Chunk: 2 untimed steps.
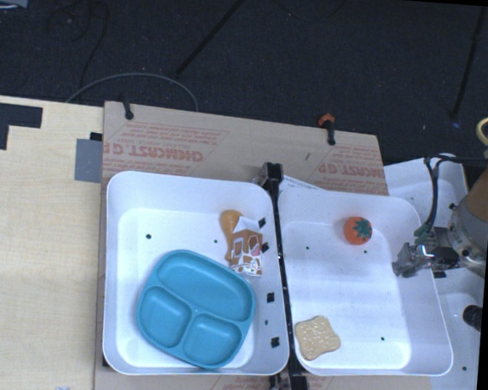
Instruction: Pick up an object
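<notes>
Nothing is picked yet. The gripper [411, 262] sits at the right bin's [421, 354] right wall; its grip state cannot be told. The tomato [358, 230] lies inside, toward the back.

Two white bins [131, 222] sit on a printed cardboard sheet [231, 151] atop the pale wooden bench [27, 247].

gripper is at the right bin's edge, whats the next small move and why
Probably move left over the right bin toward the tomato. The gripper sits at the bin's right rim with nothing visibly held, and the tomato is the nearest item, lying apart from the cracker.
</notes>
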Each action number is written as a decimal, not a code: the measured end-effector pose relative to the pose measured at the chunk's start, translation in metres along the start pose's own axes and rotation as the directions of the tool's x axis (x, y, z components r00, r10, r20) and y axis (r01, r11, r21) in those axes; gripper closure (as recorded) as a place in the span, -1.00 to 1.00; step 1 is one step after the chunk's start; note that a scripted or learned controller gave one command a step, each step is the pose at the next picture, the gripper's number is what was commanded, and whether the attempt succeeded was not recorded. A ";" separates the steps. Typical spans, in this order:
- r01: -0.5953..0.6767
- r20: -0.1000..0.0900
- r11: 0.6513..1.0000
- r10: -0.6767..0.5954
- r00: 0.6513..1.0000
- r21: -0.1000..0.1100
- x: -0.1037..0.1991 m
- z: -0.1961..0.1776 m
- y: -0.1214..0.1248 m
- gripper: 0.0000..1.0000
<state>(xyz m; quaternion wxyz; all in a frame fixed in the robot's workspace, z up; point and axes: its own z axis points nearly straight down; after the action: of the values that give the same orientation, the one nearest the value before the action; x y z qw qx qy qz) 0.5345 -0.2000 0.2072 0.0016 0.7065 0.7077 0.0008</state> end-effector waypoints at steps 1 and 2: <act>0.003 -0.004 1.000 -0.003 1.000 0.007 0.055 0.008 0.003 1.00; 0.002 -0.004 1.000 -0.002 1.000 0.007 0.098 0.008 0.007 1.00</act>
<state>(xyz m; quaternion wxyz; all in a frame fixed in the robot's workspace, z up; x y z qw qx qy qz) 0.5411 -0.1019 0.1993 -0.0022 0.7057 0.7085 -0.0002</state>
